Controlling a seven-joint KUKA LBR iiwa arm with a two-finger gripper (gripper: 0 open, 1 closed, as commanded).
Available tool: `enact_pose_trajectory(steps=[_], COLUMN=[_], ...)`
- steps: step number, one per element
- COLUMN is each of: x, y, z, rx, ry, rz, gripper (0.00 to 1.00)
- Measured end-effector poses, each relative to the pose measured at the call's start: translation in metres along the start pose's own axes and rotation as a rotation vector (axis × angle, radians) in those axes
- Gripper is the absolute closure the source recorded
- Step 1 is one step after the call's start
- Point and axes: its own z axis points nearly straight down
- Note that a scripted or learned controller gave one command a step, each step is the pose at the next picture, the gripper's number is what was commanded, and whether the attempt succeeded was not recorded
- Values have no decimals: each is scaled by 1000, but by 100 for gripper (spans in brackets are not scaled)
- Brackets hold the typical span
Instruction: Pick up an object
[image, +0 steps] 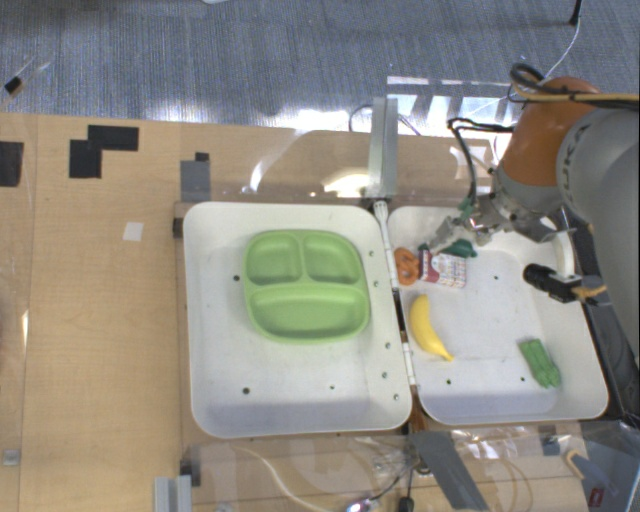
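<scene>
Gripper (455, 237): over right bin's (500, 405) far edge, beside carton (447, 270); finger spread cannot be told.
Banana (430, 328): near left wall.

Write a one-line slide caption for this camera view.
Gripper hovers over the right bin near a small carton; banana nearby, green divided plate in left bin.

A matt green plastic plate (305, 285) lies in a smooth, faintly glossy white plastic bin (215, 380) on a wood-grain bench (90, 330).
</scene>
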Motion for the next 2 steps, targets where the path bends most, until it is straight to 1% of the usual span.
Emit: enact_pose_trajectory(steps=[1,2], x=[12,12], y=[1,0], z=[0,-66], rx=[10,14], ry=[-26,-5], rz=[-125,111], gripper=[0,0])
